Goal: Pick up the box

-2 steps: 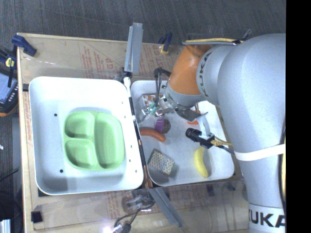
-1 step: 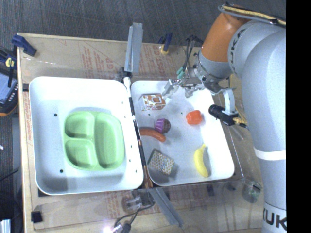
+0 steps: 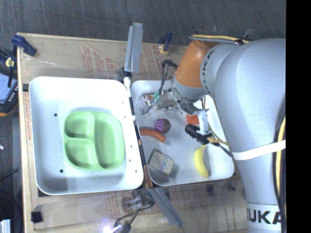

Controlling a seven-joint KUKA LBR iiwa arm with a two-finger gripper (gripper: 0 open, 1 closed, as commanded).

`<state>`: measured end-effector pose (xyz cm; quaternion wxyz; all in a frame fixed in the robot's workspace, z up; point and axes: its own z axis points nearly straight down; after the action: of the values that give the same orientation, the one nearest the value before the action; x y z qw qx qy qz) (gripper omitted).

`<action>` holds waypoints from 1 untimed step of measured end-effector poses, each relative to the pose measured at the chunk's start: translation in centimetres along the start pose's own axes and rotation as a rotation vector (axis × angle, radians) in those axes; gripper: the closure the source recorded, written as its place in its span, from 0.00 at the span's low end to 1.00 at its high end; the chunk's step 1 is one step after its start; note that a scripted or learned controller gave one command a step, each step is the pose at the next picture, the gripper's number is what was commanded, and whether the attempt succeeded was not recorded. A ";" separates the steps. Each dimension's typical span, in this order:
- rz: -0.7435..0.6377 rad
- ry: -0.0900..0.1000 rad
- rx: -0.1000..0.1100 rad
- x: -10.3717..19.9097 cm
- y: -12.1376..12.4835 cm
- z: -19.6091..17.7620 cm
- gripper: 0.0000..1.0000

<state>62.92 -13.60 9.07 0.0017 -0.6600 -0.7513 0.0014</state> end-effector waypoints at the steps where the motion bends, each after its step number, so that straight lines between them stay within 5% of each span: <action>1: 0.083 0.002 0.009 -0.7 2.5 -0.3 0.00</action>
<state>65.47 -14.02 9.39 0.0051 -0.6906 -0.7232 0.0041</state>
